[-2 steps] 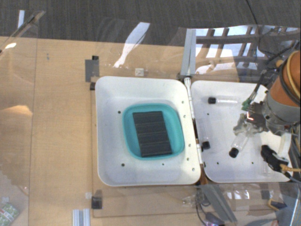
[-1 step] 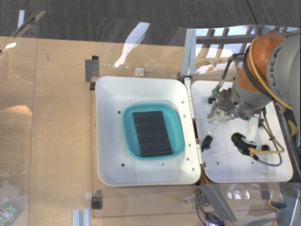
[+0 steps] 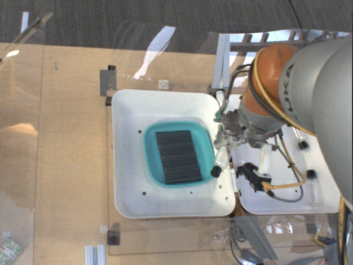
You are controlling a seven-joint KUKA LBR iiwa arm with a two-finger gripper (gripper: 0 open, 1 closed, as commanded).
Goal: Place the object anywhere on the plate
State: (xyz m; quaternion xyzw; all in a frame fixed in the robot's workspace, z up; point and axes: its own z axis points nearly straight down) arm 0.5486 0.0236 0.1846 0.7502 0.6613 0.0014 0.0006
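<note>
Inside the left white bin (image 3: 132, 197) a teal plate (image 3: 151, 148) carries a dark ribbed rectangular object (image 3: 177, 157) lying flat, while the gripper (image 3: 220, 153) hangs at the plate's right rim, its state I cannot tell.

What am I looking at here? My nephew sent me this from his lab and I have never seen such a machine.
This is one camera fixed above a wooden bench, looking down at a slant. The big grey and orange shape on the right is a robot arm reaching in from that side. Its claw hangs over the right edge of the left white bin; I cannot tell whether it is open or shut, or whether it holds anything. In that bin lies a teal plate with a dark ridged rectangular object resting flat on it. A second white bin sits beside it, partly hidden under the arm, with cables over it.
</note>
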